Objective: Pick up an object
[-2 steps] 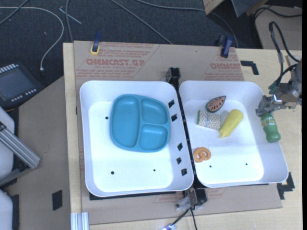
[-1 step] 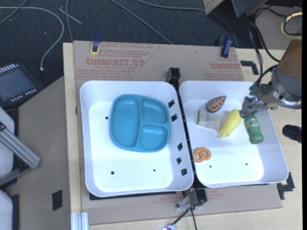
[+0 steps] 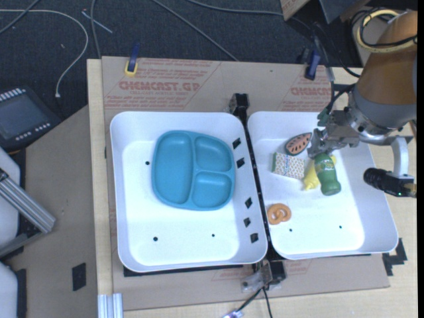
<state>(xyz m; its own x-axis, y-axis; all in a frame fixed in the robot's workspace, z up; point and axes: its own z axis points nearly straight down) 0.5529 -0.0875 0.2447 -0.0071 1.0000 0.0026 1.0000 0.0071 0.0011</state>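
There are two white bins side by side on the desk (image 3: 172, 78). The left bin (image 3: 132, 230) has a blue plate (image 3: 193, 169) in it, with three parts for food. The right bin (image 3: 358, 230) has a few small toys in it.

The grey arm (image 3: 387, 78) with the orange band comes in from the right and hangs over the top part of the right bin. Its jaws (image 3: 322, 141) point down, right above a little green bottle (image 3: 328, 175). I cannot tell if the jaws are apart or together, because the arm hides them. I cannot tell if they touch the bottle.

The green bottle lies in the right bin. A yellow thing (image 3: 311, 174) lies just beside it on the left. Next to that is a small patterned packet (image 3: 287, 165). A watermelon slice toy (image 3: 299, 142) lies near the jaws, a little higher up. A small orange ring like a pretzel (image 3: 279, 212) sits lower down, near the edge of the bin, well apart from the others.
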